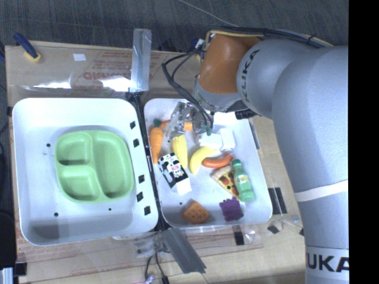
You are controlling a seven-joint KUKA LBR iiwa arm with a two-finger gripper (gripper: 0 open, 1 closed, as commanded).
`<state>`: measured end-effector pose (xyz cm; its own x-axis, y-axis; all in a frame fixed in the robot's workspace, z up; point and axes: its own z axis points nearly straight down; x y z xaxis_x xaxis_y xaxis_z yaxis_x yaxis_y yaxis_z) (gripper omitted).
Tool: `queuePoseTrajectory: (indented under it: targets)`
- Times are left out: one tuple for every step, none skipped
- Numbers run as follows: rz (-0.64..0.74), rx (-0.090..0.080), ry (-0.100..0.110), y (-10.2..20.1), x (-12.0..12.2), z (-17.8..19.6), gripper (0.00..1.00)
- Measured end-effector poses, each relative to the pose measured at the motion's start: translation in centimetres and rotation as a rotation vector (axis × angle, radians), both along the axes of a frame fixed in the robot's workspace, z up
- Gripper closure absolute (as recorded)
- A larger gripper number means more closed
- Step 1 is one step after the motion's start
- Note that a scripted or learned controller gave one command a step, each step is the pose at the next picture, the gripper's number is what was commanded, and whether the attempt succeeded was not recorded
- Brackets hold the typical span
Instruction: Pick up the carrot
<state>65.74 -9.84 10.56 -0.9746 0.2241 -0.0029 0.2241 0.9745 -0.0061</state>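
The carrot point(156, 142) is a short orange piece with a small green top. It lies along the left wall of the right bin point(260, 201), in the far half. My gripper point(181, 120) hangs low over the far part of that bin, just right of the carrot and slightly beyond it. A small orange thing point(188, 125) shows beside the gripper; what it is cannot be told. The grey arm with its orange band point(224, 64) comes in from the upper right.
The right bin also holds a corn cob point(179, 151), a banana point(200, 157), a cow-print carton point(173, 170), a sausage point(218, 161), a pizza slice point(225, 180), a green bottle point(241, 182), purple grapes point(231, 208) and white blocks point(217, 139). A green divided plate point(95, 164) sits in the left bin point(29, 218).
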Motion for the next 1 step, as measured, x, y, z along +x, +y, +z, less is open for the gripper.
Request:
queuePoseTrajectory:
  targets:
    - [0.008,-0.001,-0.004,0.18,0.15,1.13,1.00]
